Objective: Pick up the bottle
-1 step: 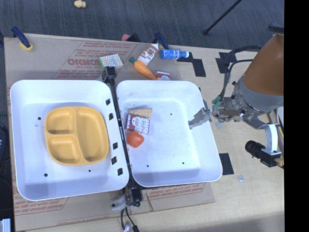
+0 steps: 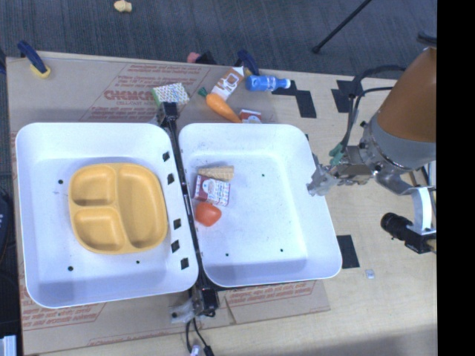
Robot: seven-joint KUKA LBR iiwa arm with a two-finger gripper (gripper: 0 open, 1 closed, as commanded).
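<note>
The small blue bottle (image 2: pixel 266 84) on the surface looks light and slippery, best gripped mid-body; whether the jaws (image 2: pixel 318 184) are open, I cannot tell.

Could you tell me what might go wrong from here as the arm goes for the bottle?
1. The blue bottle lies on its side on the bench, outside the right bin, so it may roll away when touched.
2. A carrot and a small carton lie close beside it and could be grabbed instead.
3. The gripper sits at the bin's rim, well short of the bottle.
</note>
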